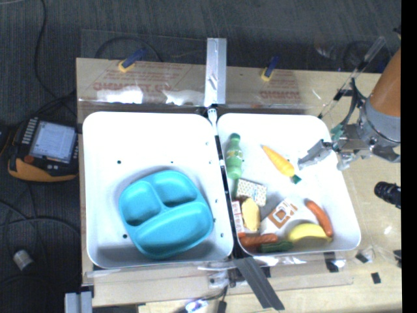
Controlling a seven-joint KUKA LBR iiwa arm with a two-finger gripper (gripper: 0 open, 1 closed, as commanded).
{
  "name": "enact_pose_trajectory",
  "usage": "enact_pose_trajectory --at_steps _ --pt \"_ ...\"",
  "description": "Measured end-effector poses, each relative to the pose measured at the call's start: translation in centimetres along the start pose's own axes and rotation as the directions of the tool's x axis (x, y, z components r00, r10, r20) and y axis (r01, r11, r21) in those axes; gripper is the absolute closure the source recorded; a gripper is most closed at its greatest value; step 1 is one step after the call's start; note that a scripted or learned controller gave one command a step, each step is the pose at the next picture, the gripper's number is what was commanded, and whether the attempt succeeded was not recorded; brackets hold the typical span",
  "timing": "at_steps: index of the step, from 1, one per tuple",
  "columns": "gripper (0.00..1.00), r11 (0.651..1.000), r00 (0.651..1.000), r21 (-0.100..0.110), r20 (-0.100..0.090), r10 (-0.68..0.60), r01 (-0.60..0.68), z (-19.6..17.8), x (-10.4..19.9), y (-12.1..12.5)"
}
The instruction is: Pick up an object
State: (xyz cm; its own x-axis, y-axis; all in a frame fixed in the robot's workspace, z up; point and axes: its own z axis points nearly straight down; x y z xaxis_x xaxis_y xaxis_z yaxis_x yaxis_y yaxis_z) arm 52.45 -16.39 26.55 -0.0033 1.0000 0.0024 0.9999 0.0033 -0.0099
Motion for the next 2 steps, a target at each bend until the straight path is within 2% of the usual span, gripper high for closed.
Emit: enact_pose_trajectory --at_steps 1,2 --pt "0.0 0.995 0.995 -0.003 0.002 0.105 -0.105 14.3 -2.3 5.7" --pt "0.0 0.997 0.997 -0.013 0.008 -0.073 0.073 17.5 -2.5 8.6"
